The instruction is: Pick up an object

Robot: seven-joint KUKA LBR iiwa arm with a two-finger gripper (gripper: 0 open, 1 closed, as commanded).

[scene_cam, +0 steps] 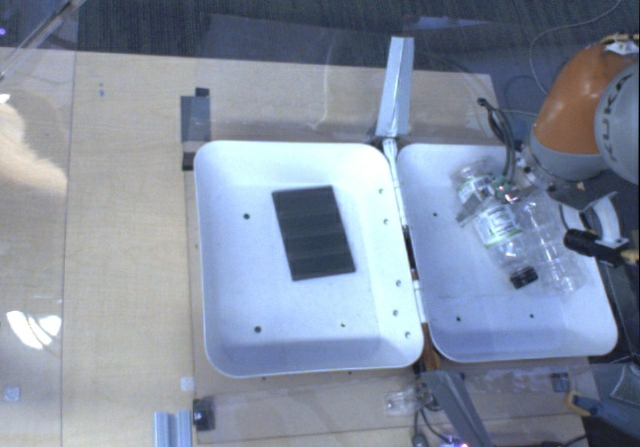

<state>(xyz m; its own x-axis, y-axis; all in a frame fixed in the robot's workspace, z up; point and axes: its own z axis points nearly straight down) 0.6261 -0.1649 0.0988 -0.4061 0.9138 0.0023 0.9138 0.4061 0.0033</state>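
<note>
At the front of the wooden bench (120, 335), two white bins sat side by side. In the right bin (540, 340), a small black piece (524, 277) lay nearest the front. Just behind it was a heap of clear plastic bottles (505, 223), lying on their sides and touching each other. The gripper (516, 191) was right at the back end of that heap. I could not tell if it was spread or pressed together, or if it pinched anything. The grey arm (585, 130) with its orange band came in from the right. In the left bin (230, 335), a flat dark slab (313, 232) lay alone in the middle. Farther back, a grey metal strip (397, 85) stood between the bins.
</note>
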